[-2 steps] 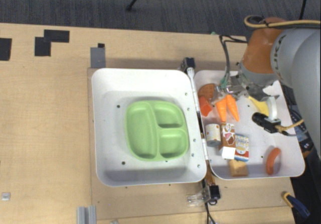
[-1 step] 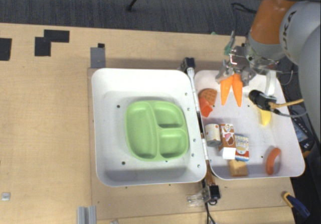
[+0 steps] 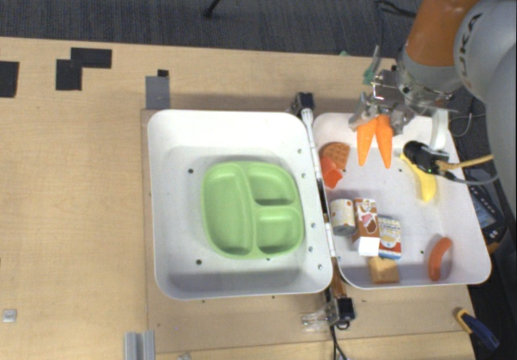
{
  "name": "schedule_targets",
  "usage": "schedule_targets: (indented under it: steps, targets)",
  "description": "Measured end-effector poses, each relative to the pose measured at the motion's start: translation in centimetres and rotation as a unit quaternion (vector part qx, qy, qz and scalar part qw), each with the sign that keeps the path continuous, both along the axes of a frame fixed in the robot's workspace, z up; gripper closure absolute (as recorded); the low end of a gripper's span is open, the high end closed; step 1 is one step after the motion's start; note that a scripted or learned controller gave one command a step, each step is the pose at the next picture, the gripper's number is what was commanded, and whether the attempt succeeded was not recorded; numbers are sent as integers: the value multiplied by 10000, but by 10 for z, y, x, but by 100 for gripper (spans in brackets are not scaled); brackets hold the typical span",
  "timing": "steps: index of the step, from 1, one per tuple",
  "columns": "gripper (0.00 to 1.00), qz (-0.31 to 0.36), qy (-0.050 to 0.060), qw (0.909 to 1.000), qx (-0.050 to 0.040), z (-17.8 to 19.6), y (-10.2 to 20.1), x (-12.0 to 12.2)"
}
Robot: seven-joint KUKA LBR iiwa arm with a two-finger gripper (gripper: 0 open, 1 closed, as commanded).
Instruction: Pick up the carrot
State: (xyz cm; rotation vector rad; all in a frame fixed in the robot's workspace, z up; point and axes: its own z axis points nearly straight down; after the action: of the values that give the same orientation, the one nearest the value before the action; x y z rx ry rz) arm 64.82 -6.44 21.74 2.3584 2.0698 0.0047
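Tool (image 3: 378, 112) of mine sits low at the far edge of the right shallow white plastic bin (image 3: 472, 257), its fingers closed on the top of the orange plastic carrot (image 3: 375, 140), which hangs from them in two tapering prongs. Judgement: the grasp looks made; lifting clear remains. The pale wooden table (image 3: 73, 213) is bare at left. The left white bin (image 3: 174, 189) carries a green compartment tray (image 3: 252, 209).
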Motion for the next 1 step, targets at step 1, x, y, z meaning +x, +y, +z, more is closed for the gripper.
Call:
schedule_targets:
  steps: [1]
  targets:
    - [100,34,-9,10000,-5,11,1,1]
